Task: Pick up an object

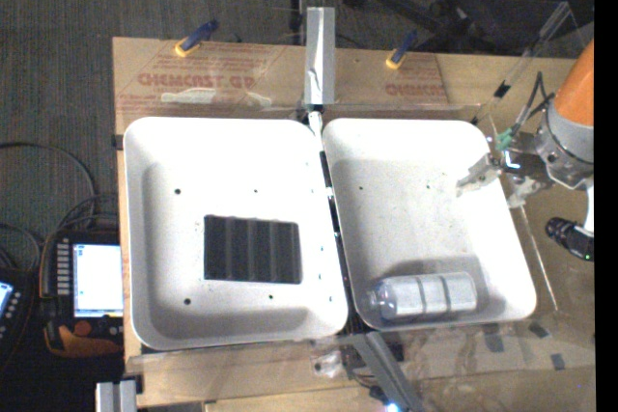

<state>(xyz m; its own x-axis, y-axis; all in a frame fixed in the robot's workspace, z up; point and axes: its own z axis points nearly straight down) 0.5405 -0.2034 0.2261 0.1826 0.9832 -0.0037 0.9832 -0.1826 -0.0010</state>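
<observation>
Clear bottle point(427, 295) lying in right bin point(406, 159), black ridged block point(252, 250) in left bin point(154, 150), empty pincer point(492, 175) spread.

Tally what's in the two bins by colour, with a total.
Black: 1, ridged block, left bin
Clear/grey: 1, bottle on its side, right bin
Total: 2
</observation>
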